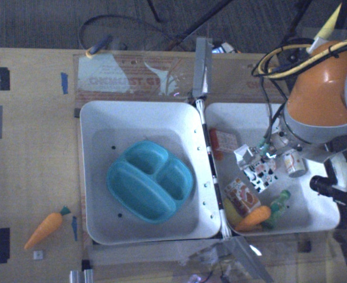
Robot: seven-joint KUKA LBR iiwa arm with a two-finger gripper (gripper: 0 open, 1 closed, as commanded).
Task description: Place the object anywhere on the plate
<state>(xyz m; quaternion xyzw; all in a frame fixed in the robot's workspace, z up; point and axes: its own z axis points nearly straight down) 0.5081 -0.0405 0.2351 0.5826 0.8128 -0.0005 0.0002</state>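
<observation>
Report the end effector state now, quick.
End effector: over the right bin, above the clutter; open or closed cannot be told, and nothing is visibly held.

The grey arm, orange-banded, reaches in from the right, its hand (266,150) lowered, pointing leftward.

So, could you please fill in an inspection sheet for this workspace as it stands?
Surface: wooden bench with two white bins, left bin and right bin.
Job's things: blue divided plate in the left bin, nothing on it.
Clutter: right bin holds a toy carrot, green bottle, small printed boxes and a red packet; another carrot lies on the bench.
Grippers: gripper over the right bin; grasp not discernible.
Cables: yellow and black loops on the arm.
Surroundings: dark carpet, tripod legs.
</observation>
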